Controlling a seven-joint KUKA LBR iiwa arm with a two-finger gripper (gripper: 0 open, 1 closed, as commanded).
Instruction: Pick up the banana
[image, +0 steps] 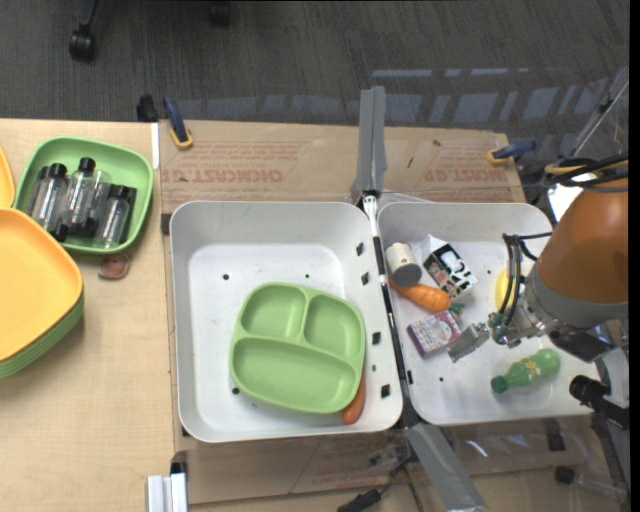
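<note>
Banana (500, 289): a thin yellow sliver in the right bin (470, 405), showing just left of the arm's wrist; most of it is hidden under the arm
Gripper (497, 330): low over the right bin, just below the yellow sliver and above the green bottle (524, 372); whether it is released or clenched, I cannot tell; nothing is seen held
Arm (590, 250): reaches in from the right; its orange band covers the bin's right side
Neighbours: a carrot (426, 295), a white cup (403, 263), a black and white packet (447, 268) and a pink packet (434, 332) lie to the left, near but apart from the banana
Left bin (200, 300): holds a green divided plate (298, 347); an orange thing (353, 408) peeks from under its lower edge
Handling, as a guess: light, curved, smooth-skinned and likely to slip or roll; probably a toy, so fairly stiff
Where to grip: across the middle of the curve, fingers on the long sides; the ends taper and would slide out
Risk: the bottle close by could be bumped
</note>
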